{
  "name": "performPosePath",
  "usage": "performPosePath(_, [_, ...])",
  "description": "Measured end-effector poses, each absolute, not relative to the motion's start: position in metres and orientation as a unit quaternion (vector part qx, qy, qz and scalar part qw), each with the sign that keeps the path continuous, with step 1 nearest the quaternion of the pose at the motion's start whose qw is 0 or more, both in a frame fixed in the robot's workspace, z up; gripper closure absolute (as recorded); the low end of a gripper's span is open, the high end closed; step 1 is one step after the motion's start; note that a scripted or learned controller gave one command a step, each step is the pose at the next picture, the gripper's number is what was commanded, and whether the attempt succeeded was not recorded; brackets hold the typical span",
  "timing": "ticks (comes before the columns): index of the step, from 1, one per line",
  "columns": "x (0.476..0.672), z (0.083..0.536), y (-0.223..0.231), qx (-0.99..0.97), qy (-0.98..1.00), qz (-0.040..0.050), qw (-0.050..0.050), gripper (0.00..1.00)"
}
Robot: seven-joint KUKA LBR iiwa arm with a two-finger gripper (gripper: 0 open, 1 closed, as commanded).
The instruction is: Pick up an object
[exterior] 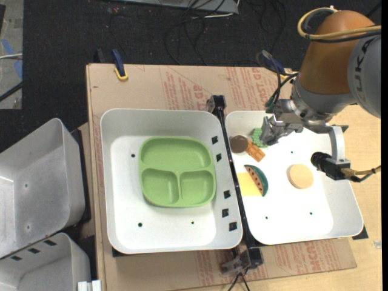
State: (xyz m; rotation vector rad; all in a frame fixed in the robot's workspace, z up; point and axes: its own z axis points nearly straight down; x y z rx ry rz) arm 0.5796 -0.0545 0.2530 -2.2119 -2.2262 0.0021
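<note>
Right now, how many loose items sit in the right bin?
5, maybe more hidden under the end effector: brown round piece, green piece, orange block, yellow-and-red watermelon slice, tan round disc.

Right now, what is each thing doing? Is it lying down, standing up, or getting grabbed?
Green plate: lying flat in the left bin, right side up.
Tan disc: lying flat in the right bin, alone.
Watermelon slice: lying flat, overlapping a yellow piece.
Orange piece: lying flat.
Brown round thing: resting near the bin's left wall.
Green thing: partly hidden under the pincer.
Pincer: low over the green thing; grip unclear.
</note>
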Motion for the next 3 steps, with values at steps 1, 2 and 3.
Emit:
performPosePath(1, [0.554,0.248,-0.017,-0.705,-0.709,0.0009,0.002,1.00])
performPosePath(2, [0.535,0.252,0.030,-0.704,-0.710,0.0002,0.002,1.00])
performPosePath(3, [0.512,0.246,0.087,-0.704,-0.710,0.0007,0.002,1.00])
